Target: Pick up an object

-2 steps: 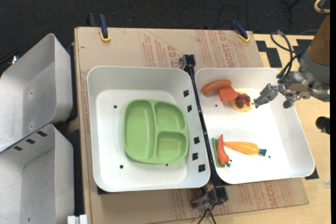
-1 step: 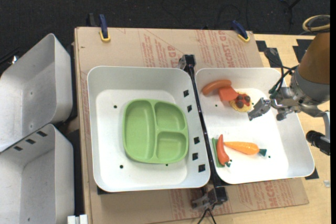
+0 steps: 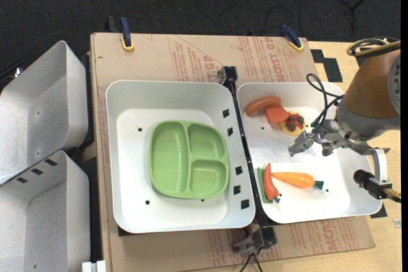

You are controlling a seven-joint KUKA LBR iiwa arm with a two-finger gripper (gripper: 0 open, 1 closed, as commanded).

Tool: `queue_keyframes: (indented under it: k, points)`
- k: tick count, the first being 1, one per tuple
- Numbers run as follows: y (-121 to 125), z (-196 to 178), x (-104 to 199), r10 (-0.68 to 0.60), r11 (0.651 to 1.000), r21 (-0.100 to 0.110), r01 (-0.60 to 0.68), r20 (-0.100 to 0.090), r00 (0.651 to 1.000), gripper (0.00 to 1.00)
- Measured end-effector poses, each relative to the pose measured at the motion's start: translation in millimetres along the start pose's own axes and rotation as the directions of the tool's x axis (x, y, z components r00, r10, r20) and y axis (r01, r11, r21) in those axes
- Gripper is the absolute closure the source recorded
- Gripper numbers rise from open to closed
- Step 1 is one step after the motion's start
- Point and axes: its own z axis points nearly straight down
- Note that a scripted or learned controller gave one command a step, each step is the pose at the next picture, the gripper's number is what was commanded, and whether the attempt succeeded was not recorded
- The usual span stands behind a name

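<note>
The right bin (image 3: 331, 204) holds several toy foods. An orange carrot (image 3: 294, 179) lies near its front, with a red pepper (image 3: 269, 183) just to its left. At the back lie a red-orange sausage (image 3: 262, 104), a red block (image 3: 278, 115) and a small yellow-brown piece (image 3: 293, 125). My gripper (image 3: 313, 148) hangs over the middle of this bin, right of the yellow-brown piece and above the carrot. It is open, its fingers spread with nothing between them.
The left bin (image 3: 127, 105) holds a green divided plate (image 3: 189, 159). A black divider (image 3: 242, 150) runs between the two bins. Two spare white bins (image 3: 38, 137) lie off the bench at the left. The arm's orange band (image 3: 376, 83) is at the right edge.
</note>
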Motion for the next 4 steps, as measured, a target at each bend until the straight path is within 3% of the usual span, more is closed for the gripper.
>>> queue_keyframes:
  k: [1, 2, 4]
  points:
    - [0, 39, 1, 0.000, 1.000, -0.002, 0.000, 0.001, 1.000, 0.00]
    - [1, 26, 0, 0.001, 1.000, -0.005, -0.001, 0.001, 1.000, 1.00]
    - [4, -71, -13, -0.002, 1.000, -0.009, 0.002, 0.003, 1.000, 1.00]
